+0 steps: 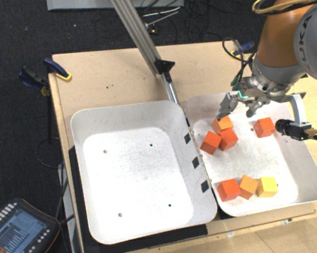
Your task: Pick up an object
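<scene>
Claw (240, 107) above small orange cube (223, 124)

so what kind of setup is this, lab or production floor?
Looks like a robotics lab bench, probably a grasping test cell. Two shallow white bins sit on a plywood benchtop, the right one holding small coloured blocks. A teach pendant lies on the dark floor, and loose cables trail behind the bench.
</scene>
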`<state>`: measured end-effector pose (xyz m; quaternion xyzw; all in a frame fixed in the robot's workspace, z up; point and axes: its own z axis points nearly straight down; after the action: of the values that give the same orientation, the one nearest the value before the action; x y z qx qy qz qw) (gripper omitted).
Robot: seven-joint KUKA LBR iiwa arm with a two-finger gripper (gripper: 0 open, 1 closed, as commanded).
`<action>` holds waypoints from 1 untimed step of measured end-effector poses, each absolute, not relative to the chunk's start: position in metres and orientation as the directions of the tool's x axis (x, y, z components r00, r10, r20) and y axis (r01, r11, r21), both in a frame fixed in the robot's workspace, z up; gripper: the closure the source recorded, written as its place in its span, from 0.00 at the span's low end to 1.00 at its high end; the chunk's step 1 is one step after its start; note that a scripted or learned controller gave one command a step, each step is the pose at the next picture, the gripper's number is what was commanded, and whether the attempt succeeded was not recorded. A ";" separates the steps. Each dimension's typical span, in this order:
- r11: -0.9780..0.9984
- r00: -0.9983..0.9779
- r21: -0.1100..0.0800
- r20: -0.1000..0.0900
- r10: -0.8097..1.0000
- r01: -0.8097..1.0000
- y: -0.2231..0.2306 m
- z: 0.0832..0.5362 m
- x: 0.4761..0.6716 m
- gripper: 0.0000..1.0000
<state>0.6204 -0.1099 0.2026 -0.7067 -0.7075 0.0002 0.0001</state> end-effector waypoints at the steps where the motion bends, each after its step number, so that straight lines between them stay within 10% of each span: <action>1: 0.000 0.000 -0.006 0.001 1.000 1.000 -0.107 0.140 0.614 0.00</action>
<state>0.6145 -0.1067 0.1397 -0.7072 -0.7070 0.0021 0.0025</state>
